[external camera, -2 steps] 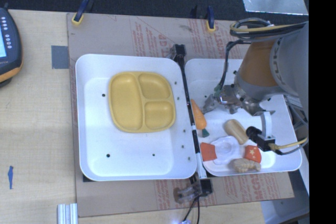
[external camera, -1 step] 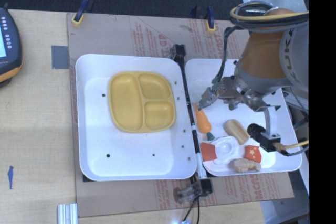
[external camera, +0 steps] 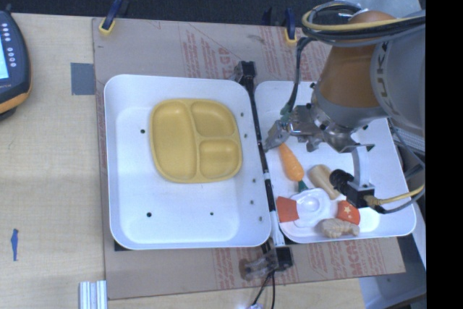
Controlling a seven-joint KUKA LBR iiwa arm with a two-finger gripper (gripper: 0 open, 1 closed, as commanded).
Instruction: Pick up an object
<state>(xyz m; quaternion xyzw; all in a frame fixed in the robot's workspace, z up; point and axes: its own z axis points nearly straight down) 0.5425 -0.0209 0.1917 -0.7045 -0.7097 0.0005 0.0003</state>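
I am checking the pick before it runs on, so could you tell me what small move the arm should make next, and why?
Probably a short descent straight onto the carrot. The gripper sits just above the carrot's upper end in the right bin, with nothing seen between its fingers, and the carrot lies apart from the other toys clustered lower in the bin.

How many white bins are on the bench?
2. The left bin holds a yellow divided plate. The right bin holds small toy foods, partly covered by the arm, so some may be hidden.
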